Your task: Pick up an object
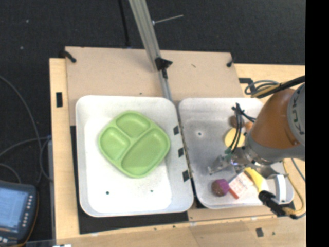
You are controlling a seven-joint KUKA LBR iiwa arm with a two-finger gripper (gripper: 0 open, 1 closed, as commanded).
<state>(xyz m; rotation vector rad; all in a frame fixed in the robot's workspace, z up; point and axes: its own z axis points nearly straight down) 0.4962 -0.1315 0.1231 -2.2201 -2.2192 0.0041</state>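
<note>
**Arm low over the right bin**

Brown worktop (128, 76) carries two white bins. Jaws (222, 162) sit low in the right bin (205, 117); whether they are spread I cannot tell. A purple ball (220, 187) lies just toward the near rim from them, beside a red-and-white packet (238, 185).

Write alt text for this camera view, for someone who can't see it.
A grey and orange robot arm reaches from the right into the right-hand white bin, above a purple ball, a red and white packet and yellow items. The left bin holds a green divided plate.
</note>
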